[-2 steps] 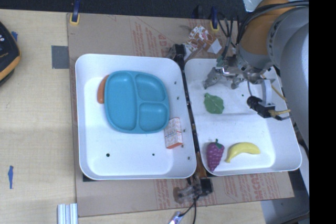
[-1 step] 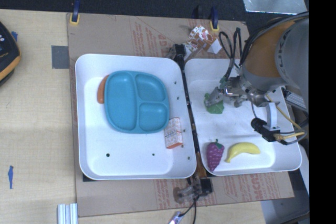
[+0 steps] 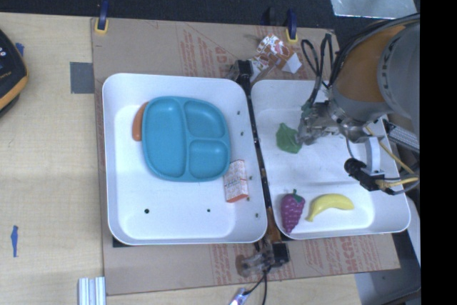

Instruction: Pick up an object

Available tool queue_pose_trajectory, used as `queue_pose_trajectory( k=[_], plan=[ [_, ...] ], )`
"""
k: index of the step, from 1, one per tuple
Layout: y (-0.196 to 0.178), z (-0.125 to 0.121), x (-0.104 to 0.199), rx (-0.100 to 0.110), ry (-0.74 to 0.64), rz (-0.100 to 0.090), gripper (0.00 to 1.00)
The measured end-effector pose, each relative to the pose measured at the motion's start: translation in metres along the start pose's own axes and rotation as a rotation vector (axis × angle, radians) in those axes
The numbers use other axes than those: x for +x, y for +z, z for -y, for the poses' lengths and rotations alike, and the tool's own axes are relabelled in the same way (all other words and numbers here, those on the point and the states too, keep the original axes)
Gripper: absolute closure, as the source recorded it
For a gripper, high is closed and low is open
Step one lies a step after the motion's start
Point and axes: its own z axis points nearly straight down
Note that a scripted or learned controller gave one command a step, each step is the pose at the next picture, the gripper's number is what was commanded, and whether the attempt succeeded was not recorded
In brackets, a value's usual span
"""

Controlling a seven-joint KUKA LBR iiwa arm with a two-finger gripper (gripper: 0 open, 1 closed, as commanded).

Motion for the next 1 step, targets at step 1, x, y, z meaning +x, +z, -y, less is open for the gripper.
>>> queue_pose_trajectory(
  k=[1],
  plan=[
    [0.0001,0.0001,0.0,0.0,0.0,0.0,0.0]
  ],
)
